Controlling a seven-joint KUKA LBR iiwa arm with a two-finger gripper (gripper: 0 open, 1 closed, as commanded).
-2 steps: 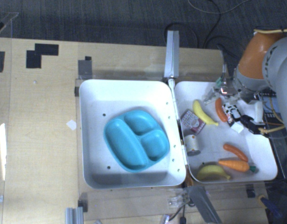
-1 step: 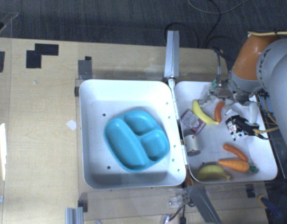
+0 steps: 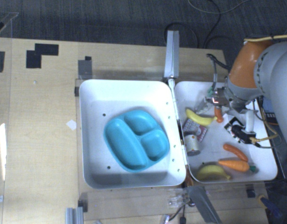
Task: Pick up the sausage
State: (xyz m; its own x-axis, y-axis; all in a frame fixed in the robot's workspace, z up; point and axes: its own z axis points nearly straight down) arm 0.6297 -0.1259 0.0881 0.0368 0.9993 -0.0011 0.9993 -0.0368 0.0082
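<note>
Camera view: a small red sausage (image 3: 219, 114) is seen gripped and lifted by the hand (image 3: 218, 107) at the right bin's (image 3: 272, 171) twelve o'clock, so little is left.

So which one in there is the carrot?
Find the white bin on the view's right and look along its near edge. The carrot lies there beside a banana. It alone is orange with a green tip.

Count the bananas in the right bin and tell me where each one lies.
2. One banana lies in the upper left part of the right bin, just left of the gripper. The other banana lies at the near edge, beside the carrot. The arm may hide more.
</note>
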